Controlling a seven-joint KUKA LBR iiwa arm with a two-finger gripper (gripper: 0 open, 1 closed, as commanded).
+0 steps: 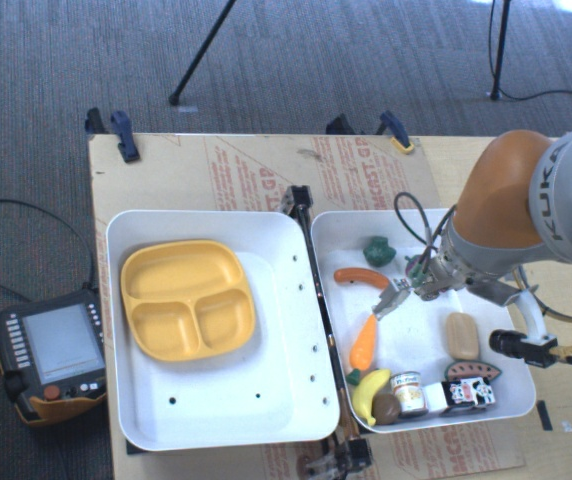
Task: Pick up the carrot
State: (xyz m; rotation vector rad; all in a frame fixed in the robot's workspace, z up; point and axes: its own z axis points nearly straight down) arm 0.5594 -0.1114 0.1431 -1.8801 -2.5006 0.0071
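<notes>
- The gripper [394, 299] hangs low over the right bin [421, 230], its fingers slightly apart with nothing between them.
- Just below and to the left of its tips lies the carrot [364, 344], orange, tilted, its narrow end pointing up toward the fingers.
- Just left of the gripper lies a sausage [360, 277]; above-left sits a green piece [378, 250].
- To do this step well, I judge the fingers should straddle the carrot's thick middle, across its width, clear of the sausage.
- Further below, a banana [368, 392] crowds the carrot's wide end, so a descent toward that end risks a knock.
- Far left sits a yellow tray [188, 298] in the other bin.
</notes>
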